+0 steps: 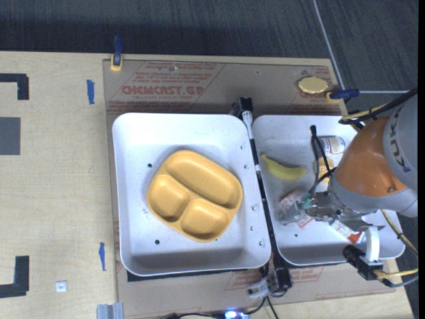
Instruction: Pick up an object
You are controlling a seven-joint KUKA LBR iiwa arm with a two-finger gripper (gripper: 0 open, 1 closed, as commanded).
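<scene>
gripper [304,208]: low in the right bin, at the lower middle; finger state could not be told, blurred against clutter
arm [372,168]: grey with orange band, reached in from the right, covered the right bin's right half
crumpled packet [291,205]: clear and red wrapper, right at the gripper tip, touching or just beside it; grasp could not be told
banana [284,169]: yellow, upper left part of right bin, above the packet, apart from the gripper
small bottle [332,145]: white with label, near the bin's top edge, partly behind the arm
right bin [285,128]: bare floor along top left and along the lower rim
left bin [133,178]: held 1 yellow 3-compartment tray [194,195], tilted, in the middle; bare margin on all 4 sides
bench [53,198]: wide bare board left of the bins
</scene>
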